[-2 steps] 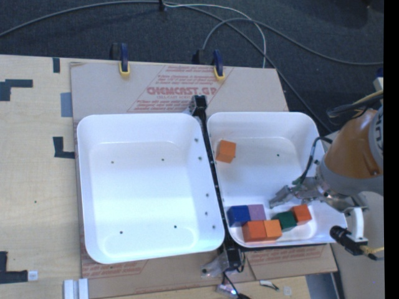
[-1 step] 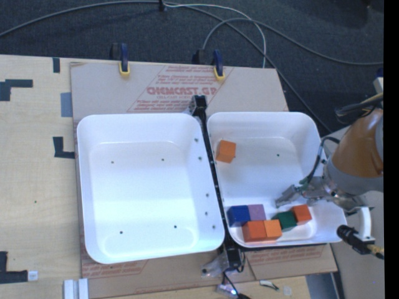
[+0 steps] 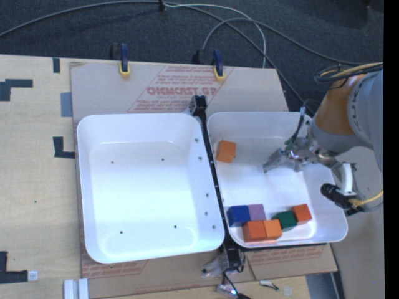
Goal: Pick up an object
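My gripper [image 3: 272,163] hangs low over the right bin [image 3: 274,124], near its middle right, pointing left. Nothing shows held in it. An orange cube [image 3: 225,151] lies alone at the bin's upper left, a short way left of the gripper and apart from it. Along the bin's front wall sits a cluster of blocks: a blue one [image 3: 238,215], a purple one [image 3: 256,212], a red-orange one [image 3: 254,230], an orange one [image 3: 272,228], a green one [image 3: 287,219] and another orange one [image 3: 302,213].
The left bin [image 3: 143,126] adjoins the right one along a black divider [image 3: 209,161]. Both rest on a cardboard sheet [image 3: 174,89] held by two clamps [image 3: 124,60]. The grey and orange arm [image 3: 349,114] fills the right side. Cables run behind the bench.
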Robot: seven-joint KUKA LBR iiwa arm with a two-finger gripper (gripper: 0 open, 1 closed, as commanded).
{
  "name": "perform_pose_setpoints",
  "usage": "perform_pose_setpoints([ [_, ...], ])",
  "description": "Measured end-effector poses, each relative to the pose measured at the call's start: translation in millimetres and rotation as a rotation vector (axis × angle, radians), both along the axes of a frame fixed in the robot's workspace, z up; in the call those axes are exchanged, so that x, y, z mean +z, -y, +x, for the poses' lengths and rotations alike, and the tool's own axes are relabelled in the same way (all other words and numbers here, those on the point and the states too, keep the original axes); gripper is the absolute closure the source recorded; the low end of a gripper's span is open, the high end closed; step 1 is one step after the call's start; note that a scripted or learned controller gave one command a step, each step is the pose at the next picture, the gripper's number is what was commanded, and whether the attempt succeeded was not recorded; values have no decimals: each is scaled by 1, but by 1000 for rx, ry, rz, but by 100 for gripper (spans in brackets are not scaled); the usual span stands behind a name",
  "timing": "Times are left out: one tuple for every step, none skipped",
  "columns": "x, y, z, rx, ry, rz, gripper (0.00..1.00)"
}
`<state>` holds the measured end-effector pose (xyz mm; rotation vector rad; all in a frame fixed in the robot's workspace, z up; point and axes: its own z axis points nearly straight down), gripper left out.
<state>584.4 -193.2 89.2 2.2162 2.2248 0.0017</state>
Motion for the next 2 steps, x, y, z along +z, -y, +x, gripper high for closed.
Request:
perform_pose_setpoints([
  [0, -48, -69, -2, -3, 1, 0],
  [1, -56, -97, -3, 0, 0, 0],
])
